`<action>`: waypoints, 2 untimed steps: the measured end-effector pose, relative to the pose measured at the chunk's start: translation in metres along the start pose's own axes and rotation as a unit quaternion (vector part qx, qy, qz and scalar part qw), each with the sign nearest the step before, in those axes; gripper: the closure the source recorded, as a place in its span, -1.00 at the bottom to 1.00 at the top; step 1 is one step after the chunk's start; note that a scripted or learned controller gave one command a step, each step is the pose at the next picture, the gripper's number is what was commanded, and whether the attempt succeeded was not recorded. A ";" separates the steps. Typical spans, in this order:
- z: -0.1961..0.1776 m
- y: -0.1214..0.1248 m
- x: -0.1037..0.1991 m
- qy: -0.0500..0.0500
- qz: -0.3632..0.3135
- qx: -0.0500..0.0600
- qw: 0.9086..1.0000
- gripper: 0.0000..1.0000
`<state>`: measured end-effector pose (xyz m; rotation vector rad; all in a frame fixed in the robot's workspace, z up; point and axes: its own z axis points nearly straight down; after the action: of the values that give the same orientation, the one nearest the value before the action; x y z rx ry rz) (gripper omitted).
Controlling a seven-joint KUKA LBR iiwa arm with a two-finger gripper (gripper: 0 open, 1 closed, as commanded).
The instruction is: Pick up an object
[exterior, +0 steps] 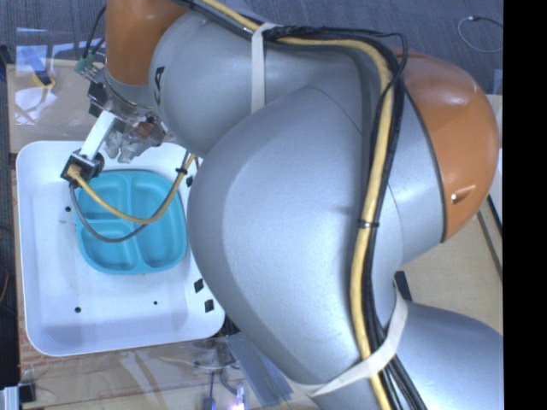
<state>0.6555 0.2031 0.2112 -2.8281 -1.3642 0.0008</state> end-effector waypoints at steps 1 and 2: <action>0.001 0.000 0.000 -0.001 0.000 0.000 1.000 -1.00; 0.027 -0.066 -0.034 -0.003 -0.117 0.002 0.993 -1.00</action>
<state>0.5824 0.2176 0.1845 -2.6477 -1.6867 0.0104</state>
